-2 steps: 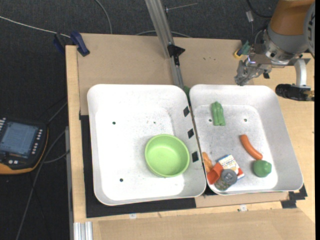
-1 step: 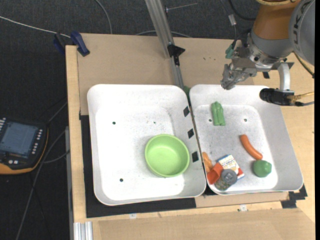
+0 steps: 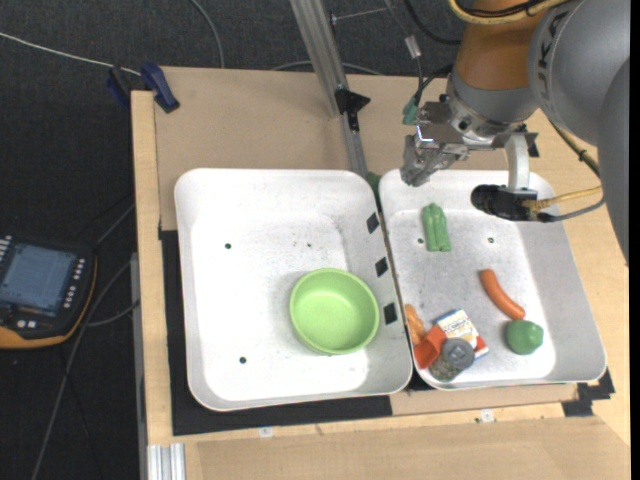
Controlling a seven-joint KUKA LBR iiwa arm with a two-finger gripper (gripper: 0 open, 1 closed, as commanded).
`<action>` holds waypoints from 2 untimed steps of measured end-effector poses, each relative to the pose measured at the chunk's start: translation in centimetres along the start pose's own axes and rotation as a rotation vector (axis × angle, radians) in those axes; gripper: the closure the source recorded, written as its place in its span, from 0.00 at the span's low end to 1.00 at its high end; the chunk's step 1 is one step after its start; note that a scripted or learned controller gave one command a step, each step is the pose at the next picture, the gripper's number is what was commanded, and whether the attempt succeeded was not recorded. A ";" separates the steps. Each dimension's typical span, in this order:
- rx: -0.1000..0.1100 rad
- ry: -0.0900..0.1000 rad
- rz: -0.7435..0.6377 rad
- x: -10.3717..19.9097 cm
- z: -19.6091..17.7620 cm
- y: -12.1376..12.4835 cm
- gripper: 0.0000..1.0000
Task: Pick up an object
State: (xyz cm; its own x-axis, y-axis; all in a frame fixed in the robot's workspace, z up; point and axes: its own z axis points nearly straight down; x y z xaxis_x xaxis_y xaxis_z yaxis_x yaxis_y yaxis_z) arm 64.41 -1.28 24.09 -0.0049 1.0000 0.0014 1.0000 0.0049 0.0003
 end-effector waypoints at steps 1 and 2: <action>0.000 0.000 0.001 4.6 -0.5 -0.6 1.00; 0.001 0.000 0.000 10.6 0.3 -0.7 1.00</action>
